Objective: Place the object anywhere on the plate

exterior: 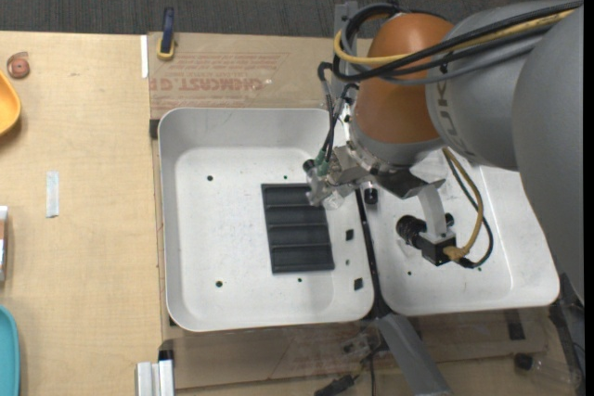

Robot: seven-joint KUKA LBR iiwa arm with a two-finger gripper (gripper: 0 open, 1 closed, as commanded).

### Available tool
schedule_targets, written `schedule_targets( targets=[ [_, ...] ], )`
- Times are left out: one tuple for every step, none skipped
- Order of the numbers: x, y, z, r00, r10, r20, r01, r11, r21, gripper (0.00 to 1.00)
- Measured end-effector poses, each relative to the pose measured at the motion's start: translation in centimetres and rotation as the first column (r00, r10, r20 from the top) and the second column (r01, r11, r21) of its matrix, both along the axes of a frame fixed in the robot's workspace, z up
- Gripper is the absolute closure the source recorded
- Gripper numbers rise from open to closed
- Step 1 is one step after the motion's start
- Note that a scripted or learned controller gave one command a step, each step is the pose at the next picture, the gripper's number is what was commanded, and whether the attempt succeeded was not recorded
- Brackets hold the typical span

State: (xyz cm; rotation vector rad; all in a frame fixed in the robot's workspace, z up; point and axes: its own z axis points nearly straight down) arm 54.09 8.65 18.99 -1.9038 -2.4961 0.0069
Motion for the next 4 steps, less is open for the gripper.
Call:
schedule_targets(
  targets=[
    [6.2,3.6,5.5,0.999,0.045,0.003,-0.045,0.999,0.000,1.00],
    [10.5,7.6,5.1,0.927,0.374,0.003,-0.374,0.927,0.000,1.00],
    [7.6,12.6,6.4,0.918,0.396,0.003,-0.396,0.918,0.001,1.00],
    [2.4,13.1,5.4,0.887,0.462,0.002,-0.462,0.887,0.001,1.00]
  ],
)
